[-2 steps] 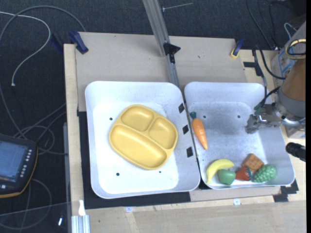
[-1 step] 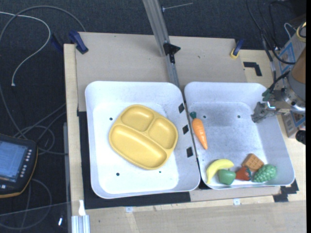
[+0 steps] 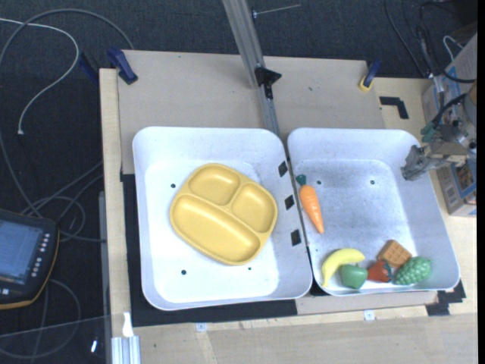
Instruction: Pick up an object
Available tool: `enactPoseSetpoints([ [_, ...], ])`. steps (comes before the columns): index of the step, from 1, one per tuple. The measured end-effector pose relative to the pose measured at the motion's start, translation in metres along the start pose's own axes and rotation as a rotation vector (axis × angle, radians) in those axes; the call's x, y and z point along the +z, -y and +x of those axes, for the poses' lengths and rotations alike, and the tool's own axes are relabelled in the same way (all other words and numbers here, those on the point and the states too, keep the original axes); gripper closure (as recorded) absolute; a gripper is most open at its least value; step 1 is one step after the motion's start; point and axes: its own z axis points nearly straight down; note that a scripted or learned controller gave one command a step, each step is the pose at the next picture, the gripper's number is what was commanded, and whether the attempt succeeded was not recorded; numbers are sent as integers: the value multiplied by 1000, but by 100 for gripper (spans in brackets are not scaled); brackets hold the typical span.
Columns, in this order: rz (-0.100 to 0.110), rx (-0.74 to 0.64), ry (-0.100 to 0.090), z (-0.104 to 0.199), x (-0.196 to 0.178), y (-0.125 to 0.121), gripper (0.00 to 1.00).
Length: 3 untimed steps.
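Observation:
Toy foods lie in the right bin [image 3: 364, 146]. An orange carrot [image 3: 311, 207] rests against its left wall. Along the front wall sit a yellow banana [image 3: 339, 262], a green apple [image 3: 353, 276], a small red piece [image 3: 378, 271], a brown waffle-like piece [image 3: 393, 252] and a green bunch of grapes [image 3: 413, 270], all close together. My gripper [image 3: 416, 165] hangs at the right bin's right rim, far from the carrot and well behind the cluster of foods. Nothing is seen in its grasp.
The left bin [image 3: 151, 203] holds a yellow divided plate [image 3: 223, 212]. A metal pole [image 3: 246, 29] slants down to the gap between the bins. Blue and yellow clamps [image 3: 121, 65] sit at the bench's back corners. Cables and a pendant [image 3: 23, 256] lie on the floor to the left.

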Motion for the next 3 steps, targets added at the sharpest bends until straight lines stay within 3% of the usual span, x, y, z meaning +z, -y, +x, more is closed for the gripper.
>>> enactPoseSetpoints([
  [2,10,-4,-6,102,-3,6,100],
  [3,7,-4,-5,155,-5,-3,100],
])
